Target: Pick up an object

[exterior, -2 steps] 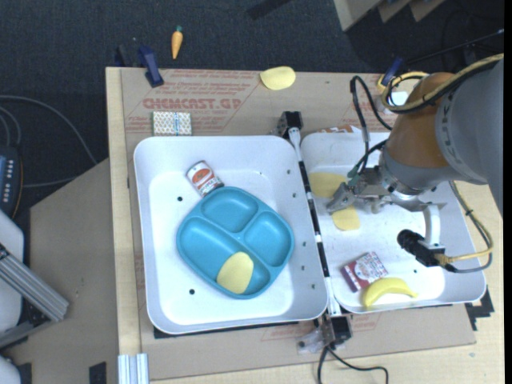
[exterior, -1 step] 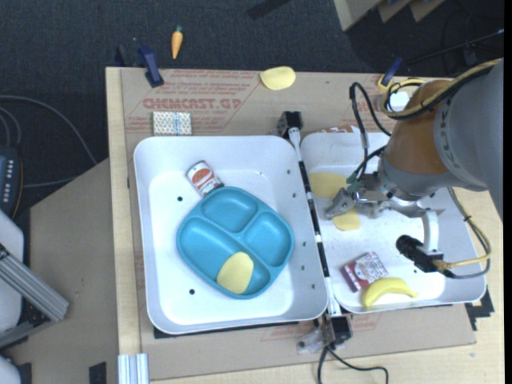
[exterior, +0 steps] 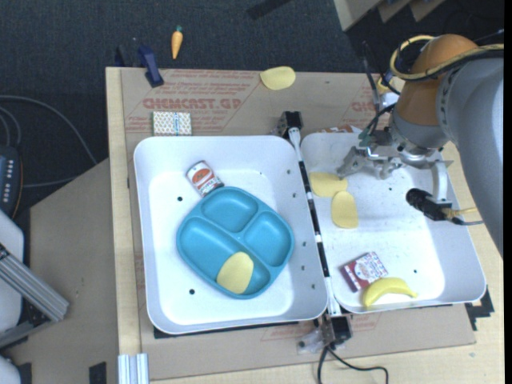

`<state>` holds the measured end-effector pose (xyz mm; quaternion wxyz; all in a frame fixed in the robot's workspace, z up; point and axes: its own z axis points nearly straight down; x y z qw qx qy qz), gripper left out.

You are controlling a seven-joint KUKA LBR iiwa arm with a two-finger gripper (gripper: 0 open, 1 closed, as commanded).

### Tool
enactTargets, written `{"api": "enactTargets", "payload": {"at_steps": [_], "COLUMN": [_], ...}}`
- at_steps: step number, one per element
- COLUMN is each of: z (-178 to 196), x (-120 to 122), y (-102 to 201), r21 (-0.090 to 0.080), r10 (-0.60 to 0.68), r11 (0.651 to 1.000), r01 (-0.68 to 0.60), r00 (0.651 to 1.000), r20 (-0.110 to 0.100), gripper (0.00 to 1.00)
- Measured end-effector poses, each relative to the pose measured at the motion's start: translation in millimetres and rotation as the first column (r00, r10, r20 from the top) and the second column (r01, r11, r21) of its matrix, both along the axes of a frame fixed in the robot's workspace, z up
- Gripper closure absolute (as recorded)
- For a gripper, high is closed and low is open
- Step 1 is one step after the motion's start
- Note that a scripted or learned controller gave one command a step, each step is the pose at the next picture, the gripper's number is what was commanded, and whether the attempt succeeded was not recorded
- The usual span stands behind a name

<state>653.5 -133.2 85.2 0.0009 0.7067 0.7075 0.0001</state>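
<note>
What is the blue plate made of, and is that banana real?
The blue plate looks like smooth moulded plastic: one even colour, soft shine, rounded walls between its compartments. The banana in the right bin is probably a plastic toy, since its yellow is very even and a bit glossy with no brown spots, though the view can't settle that for sure.

Bins (exterior: 160, 214) glossy white plastic; blue tray (exterior: 216, 222) smooth plastic; bench (exterior: 128, 294) matt cardboard w/ red print.
</note>
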Motion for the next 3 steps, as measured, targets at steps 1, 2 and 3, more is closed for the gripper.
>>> {"api": "enactTargets", "payload": {"at_steps": [1, 2, 3], "z": [-1, -1, -1], "x": [-36, -60, -67], "y": [36, 39, 38], "r21": [0.002, 0.002, 0.002], "r10": [0.000, -0.001, -0.001], "r11": [1.000, 1.000, 1.000], "r01": [0.000, 0.001, 0.001], "r00": [1.000, 1.000, 1.000], "r20": [-0.003, -0.004, -0.004], "gripper": [0.00, 0.00, 0.00]}}
